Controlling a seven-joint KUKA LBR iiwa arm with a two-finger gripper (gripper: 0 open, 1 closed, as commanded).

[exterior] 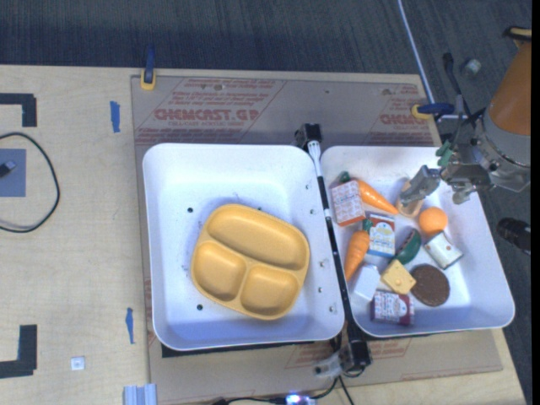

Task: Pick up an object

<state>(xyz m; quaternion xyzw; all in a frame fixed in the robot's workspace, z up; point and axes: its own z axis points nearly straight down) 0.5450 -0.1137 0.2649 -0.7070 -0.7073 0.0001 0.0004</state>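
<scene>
Orange ball, round, smooth

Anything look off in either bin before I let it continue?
Nothing looks spilled or damaged. The yellow divided tray lies a bit askew in the left bin. The toy food sits jumbled in the right bin, all inside its walls. The gripper hangs above that pile.

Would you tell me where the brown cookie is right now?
The brown cookie lies in the right bin, near its front edge, just right of the cheese wedge and below the orange.
</scene>
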